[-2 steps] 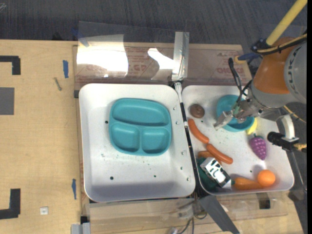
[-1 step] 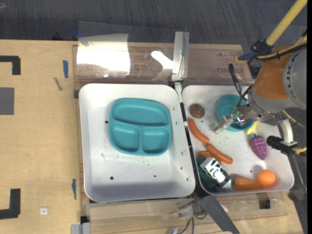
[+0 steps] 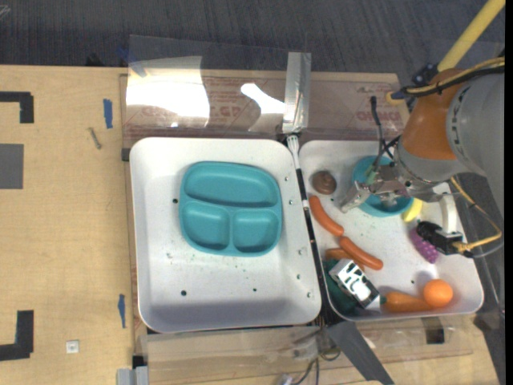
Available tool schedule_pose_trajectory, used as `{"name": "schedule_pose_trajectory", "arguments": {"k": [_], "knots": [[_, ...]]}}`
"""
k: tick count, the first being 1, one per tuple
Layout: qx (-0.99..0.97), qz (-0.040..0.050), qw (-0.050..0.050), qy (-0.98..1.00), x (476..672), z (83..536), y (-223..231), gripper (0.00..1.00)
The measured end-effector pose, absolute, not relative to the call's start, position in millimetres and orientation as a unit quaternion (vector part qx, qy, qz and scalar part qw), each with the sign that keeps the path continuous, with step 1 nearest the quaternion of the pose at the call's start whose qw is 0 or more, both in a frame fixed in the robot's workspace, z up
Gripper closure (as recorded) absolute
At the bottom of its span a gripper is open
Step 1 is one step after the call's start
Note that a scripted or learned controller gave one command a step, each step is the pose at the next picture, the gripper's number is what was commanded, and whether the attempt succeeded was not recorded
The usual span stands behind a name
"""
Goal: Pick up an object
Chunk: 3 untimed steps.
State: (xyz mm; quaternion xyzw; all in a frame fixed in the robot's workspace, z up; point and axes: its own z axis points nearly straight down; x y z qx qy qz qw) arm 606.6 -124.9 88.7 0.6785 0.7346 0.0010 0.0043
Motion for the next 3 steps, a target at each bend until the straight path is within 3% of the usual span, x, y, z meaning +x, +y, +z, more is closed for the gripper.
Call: {"name": "schedule_pose_trajectory", "arguments": {"k": [1,2,3], "knots": [[0.661,0.0026,0.006,0.75,621.3,89.6,-97.4,0.0],[0.66,0.005,0.013,0.751,625.2,106.3,-99.0,1.0],[0.744,0.0009,0.001,0.668,667.5,186.4,-49.9,1.0]]}}
